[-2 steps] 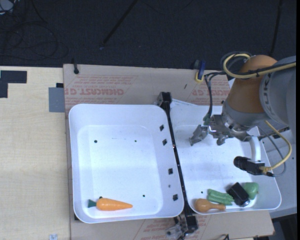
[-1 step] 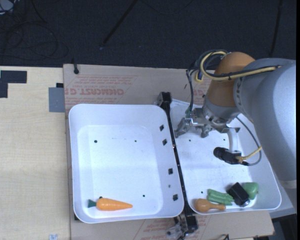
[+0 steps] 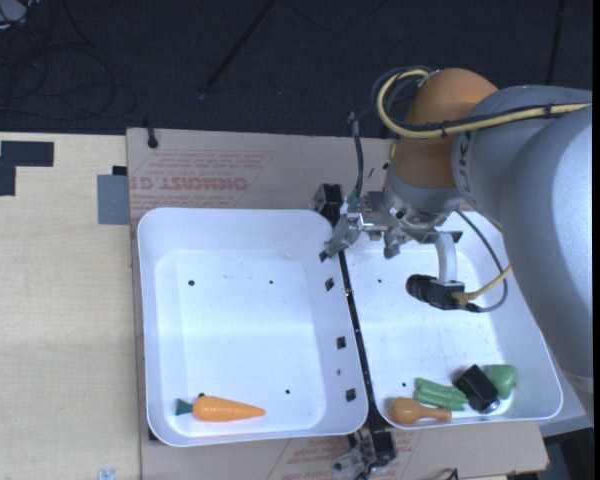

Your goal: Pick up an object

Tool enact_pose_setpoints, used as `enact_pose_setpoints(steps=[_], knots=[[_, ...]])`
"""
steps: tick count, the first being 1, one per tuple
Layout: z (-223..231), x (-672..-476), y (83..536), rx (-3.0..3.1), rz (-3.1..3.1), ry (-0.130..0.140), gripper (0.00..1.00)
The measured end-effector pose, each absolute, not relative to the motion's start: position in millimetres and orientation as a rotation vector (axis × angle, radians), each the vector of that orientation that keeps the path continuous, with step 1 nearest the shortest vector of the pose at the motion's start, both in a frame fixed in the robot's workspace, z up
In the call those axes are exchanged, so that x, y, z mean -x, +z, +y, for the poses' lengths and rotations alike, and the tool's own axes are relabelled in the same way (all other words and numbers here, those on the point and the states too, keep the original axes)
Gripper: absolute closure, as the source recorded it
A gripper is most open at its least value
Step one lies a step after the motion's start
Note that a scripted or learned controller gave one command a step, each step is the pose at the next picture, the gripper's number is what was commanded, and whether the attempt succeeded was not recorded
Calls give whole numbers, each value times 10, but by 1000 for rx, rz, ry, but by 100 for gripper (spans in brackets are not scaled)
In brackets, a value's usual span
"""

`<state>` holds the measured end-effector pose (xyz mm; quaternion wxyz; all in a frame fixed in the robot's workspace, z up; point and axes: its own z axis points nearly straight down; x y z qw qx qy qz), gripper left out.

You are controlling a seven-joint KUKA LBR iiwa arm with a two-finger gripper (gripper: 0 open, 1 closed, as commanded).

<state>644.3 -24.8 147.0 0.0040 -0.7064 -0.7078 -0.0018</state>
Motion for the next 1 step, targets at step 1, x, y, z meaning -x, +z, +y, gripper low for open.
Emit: enact_pose_setpoints(steps=[1], knots=[[-837,-6442,2156,2228,-2221,-1,0]])
